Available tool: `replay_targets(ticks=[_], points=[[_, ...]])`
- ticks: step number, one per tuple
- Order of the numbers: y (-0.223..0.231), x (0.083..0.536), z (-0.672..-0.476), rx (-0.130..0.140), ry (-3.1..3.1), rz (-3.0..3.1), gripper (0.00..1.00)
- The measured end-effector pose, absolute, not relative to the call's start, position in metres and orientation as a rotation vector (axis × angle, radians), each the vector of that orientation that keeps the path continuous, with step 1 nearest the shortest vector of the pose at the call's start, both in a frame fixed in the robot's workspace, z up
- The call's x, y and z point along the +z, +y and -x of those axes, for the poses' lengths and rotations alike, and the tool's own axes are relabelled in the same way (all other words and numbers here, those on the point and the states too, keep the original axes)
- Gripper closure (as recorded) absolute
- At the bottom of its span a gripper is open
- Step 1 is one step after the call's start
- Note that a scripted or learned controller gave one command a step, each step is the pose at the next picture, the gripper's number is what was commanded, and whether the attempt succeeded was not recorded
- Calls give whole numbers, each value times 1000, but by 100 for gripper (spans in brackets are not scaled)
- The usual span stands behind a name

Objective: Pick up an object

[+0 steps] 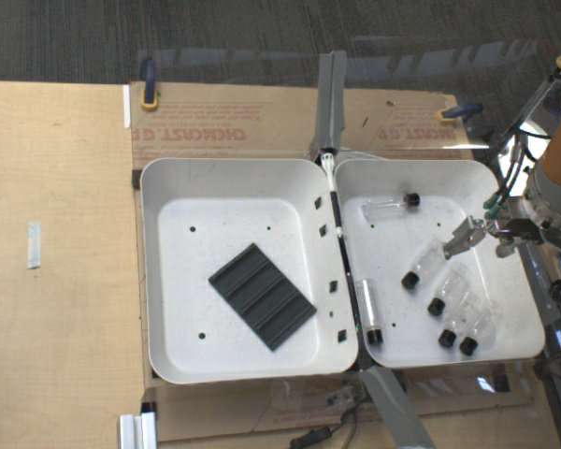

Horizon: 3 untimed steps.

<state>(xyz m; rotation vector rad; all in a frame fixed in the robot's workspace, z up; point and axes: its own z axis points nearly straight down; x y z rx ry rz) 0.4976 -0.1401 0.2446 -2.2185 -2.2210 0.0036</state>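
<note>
Nearest you, in the right bin [505,349], clear vials with black caps [453,311] lie scattered, another vial [366,311] along the divider. You see the gripper [463,238] above them, near the bin's right side; whether its claw is open or holding anything, you cannot tell. The left bin [159,279] holds a ridged black block [262,296].
</note>
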Motion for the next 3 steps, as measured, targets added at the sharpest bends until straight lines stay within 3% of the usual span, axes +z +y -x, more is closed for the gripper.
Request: replay_targets(ticks=[1, 2, 3], points=[[-138, 118, -488, 3, -2288, 2148, 0], [-214, 90, -478, -6, -2327, 2094, 0], [-216, 100, -479, -5, -2331, 2103, 100]])
